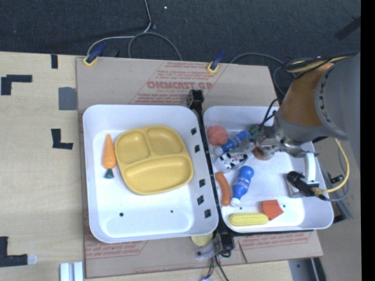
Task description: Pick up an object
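Observation:
My gripper (261, 143) is lowered into the right bin (316, 218), near its back middle. It hangs over a small brown thing, beside a blue toy (237, 140) and a black-and-white toy (232, 159). A pink ball (218, 135) lies to their left. Nearer the front are a blue bottle (242, 182), an orange sausage (223, 189), a yellow corn cob (248, 219) and an orange-red block (270, 209). The wrist hides what lies under the gripper.
The left bin (96, 119) holds a yellow divided plate (154, 159) and a carrot (108, 153) by its left wall. The grey arm with its orange band (302, 101) covers the right bin's back right corner. A black clip and yellow cable (302, 184) hang at the right.

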Controlling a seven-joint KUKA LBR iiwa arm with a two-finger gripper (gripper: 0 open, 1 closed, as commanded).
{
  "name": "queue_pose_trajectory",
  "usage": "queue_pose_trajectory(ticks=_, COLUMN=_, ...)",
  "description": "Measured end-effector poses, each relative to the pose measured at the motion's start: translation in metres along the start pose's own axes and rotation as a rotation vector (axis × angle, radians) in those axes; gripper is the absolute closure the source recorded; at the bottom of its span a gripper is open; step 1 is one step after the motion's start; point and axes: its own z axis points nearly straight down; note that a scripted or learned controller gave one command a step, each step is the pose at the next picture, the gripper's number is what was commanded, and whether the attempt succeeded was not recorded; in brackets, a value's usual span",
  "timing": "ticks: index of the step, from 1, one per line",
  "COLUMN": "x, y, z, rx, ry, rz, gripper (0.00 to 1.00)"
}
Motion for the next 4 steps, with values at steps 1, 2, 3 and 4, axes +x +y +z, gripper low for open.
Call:
queue_pose_trajectory(ticks=1, x=0.015, y=0.067, z=0.021, rx=0.01, ry=0.004, rz=-0.005, gripper=0.0)
queue_pose_trajectory(ticks=2, x=0.013, y=0.091, z=0.029, rx=0.029, ry=0.006, rz=-0.004, gripper=0.0)
queue_pose_trajectory(ticks=3, x=0.04, y=0.09, z=0.029, rx=0.031, ry=0.004, rz=-0.004, gripper=0.0)
queue_pose_trajectory(ticks=4, x=0.025, y=0.09, z=0.028, rx=0.03, ry=0.005, rz=-0.002, gripper=0.0)
